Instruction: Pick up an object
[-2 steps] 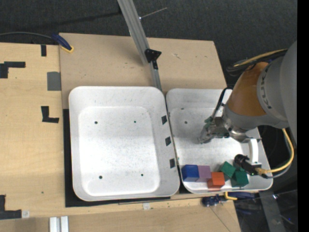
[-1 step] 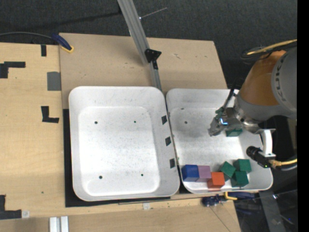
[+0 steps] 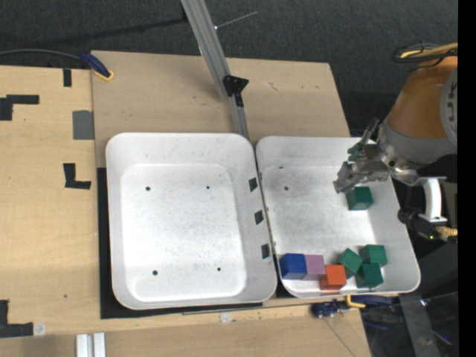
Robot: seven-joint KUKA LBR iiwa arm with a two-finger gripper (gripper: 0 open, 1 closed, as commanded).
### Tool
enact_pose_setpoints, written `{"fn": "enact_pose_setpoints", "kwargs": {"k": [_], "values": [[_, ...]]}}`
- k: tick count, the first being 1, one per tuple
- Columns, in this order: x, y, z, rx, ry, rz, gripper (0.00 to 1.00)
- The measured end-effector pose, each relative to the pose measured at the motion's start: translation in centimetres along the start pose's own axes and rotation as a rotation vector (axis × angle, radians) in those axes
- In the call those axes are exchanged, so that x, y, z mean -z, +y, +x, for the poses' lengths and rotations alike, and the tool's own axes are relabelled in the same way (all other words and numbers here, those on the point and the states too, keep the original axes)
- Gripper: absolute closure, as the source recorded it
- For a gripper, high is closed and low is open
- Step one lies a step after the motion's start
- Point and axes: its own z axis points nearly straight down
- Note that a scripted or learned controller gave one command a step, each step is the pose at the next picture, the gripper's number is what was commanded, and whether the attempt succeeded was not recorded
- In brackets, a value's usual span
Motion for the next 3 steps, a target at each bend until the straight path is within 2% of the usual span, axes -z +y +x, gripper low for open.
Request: {"fn": "enact_pose_setpoints", "kwargs": {"k": [1, 2, 3], "values": [[4.3, 0.0, -0.3, 0.000, 0.000, 0.002, 1.00], [4.2, 0.4, 4.6, 0.004, 0.002, 0.006, 1.00], [3.9, -1.2, 9.5, 0.004, 0.003, 0.008, 1.00]]}}
